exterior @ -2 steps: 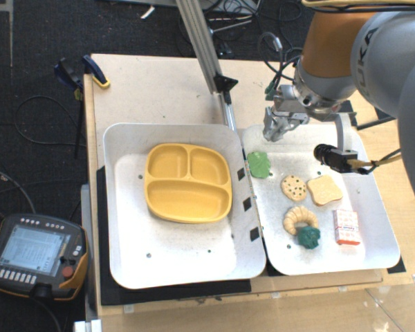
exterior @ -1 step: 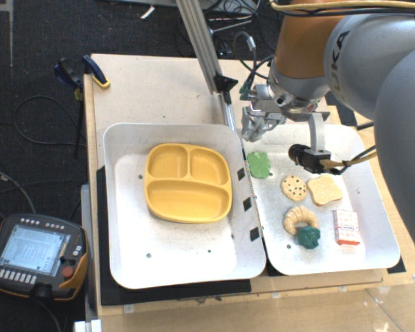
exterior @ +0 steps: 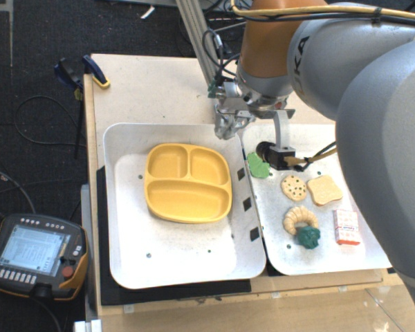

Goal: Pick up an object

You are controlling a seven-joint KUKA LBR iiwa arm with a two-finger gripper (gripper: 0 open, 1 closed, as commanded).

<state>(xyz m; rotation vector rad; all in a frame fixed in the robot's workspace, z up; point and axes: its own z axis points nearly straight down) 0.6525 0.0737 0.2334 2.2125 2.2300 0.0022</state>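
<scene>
A yellow divided plate lies in the left bin. In the right bin lie a green piece, a round spotted cookie, a slice of toast, a croissant, a dark green broccoli piece and a small white and red box. My gripper hangs over the far edge of the bins, near the divide, above and left of the green piece. Nothing shows between its fingers.
A teach pendant rests at the lower left, off the bench. A blue and yellow clamp sits at the bench's far left corner. My large grey arm covers the right side of the view.
</scene>
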